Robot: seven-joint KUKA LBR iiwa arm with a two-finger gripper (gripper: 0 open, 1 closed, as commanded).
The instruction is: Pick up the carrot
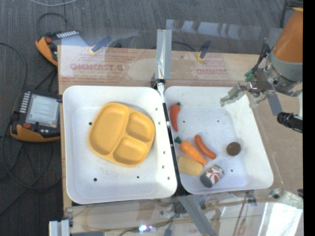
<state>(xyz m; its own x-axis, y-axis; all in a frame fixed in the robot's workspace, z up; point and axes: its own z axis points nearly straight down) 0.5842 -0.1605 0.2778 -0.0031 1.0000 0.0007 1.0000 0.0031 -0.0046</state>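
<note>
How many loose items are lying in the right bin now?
6: red-orange chili pepper by the left wall, orange carrot, red sausage, brown disc, yellow potato-like lump, red-white can.

Faint red mirrored lettering, seemingly "CHEMCAST", shows on the brown paper-covered clear sheet (pixel 98 67) lying on the surface well left of the claw (pixel 246 93); a second print (pixel 210 71) nearer the claw stays illegible.

One camera hangs above the bench (pixel 206 65) and looks down at a slant, from far enough to take in both white bins, the left bin (pixel 78 181) and the right bin (pixel 256 171). The bench's far edge lies toward twelve o'clock, and floor (pixel 29 14) shows at nine and twelve o'clock.
</note>
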